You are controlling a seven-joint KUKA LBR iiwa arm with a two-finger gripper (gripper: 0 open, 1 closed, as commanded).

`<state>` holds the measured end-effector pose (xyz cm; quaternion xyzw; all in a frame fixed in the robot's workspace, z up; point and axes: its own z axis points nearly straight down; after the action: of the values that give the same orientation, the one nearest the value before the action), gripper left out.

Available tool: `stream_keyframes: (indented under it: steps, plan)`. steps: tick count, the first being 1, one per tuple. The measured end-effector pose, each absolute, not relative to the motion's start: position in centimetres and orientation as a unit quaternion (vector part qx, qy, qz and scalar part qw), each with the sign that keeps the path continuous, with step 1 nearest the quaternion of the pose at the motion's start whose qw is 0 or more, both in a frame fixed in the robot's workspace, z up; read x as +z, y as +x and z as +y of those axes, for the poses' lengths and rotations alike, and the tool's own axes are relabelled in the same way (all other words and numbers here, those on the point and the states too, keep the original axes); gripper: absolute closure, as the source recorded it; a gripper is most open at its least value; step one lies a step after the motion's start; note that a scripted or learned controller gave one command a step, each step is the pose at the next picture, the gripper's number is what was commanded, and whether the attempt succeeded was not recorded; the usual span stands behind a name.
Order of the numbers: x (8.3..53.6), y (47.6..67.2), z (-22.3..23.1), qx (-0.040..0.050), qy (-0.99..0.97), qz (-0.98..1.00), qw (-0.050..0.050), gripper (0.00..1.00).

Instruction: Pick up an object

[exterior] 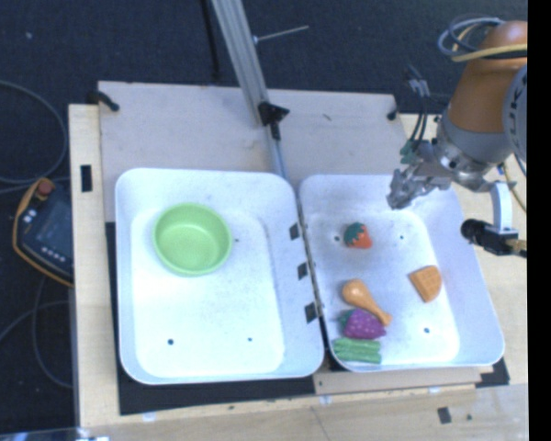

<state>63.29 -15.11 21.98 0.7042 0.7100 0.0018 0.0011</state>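
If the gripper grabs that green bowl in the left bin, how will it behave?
The green bowl looks like rigid, light plastic. Its round rim may slip from a two-finger pinch. It sits upright on a flat base, so unlikely to roll.

No legible text, label, brand, number or sign appears anywhere in the camera view. The handheld control pendant [44, 231] lying left of the bench shows a dark screen, on which any characters are too small and blurred to read.
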Motion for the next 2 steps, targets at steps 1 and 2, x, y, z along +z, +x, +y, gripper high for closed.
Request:
stream_keyframes:
  steps: [1, 2]
  plan:
    - [23.1, 64.6, -9.0, 0.0018, 0.704, 0.71, 0.001, 1.0]
    - [24.3, 66.1, -3.5, 0.0019, 0.704, 0.71, 0.0, 1.0]
